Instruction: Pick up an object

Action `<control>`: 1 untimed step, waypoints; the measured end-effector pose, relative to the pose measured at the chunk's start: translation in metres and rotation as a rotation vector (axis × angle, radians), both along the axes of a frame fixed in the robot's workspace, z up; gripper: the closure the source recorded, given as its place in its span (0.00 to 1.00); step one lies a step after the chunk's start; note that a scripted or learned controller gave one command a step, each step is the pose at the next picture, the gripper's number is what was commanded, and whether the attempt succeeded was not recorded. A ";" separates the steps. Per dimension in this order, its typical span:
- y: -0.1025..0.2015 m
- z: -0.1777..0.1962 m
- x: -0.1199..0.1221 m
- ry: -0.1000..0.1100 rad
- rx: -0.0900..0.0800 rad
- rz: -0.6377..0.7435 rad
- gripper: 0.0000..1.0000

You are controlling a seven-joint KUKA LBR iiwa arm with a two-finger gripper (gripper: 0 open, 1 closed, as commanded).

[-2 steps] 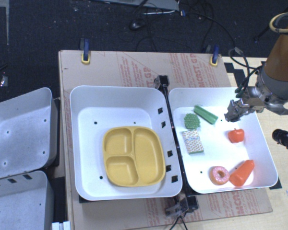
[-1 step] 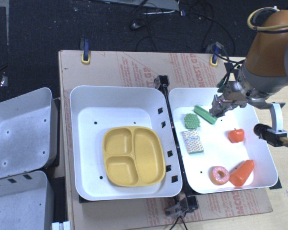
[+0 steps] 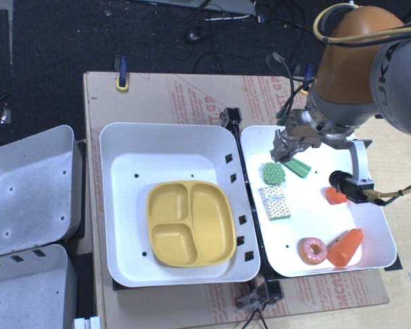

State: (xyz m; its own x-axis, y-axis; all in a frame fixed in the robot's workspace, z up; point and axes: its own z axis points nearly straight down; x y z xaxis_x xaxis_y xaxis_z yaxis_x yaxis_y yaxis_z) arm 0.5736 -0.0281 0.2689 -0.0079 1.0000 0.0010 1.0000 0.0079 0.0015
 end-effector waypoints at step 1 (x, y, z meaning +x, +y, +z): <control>0.057 -0.023 0.009 0.004 0.000 0.000 1.00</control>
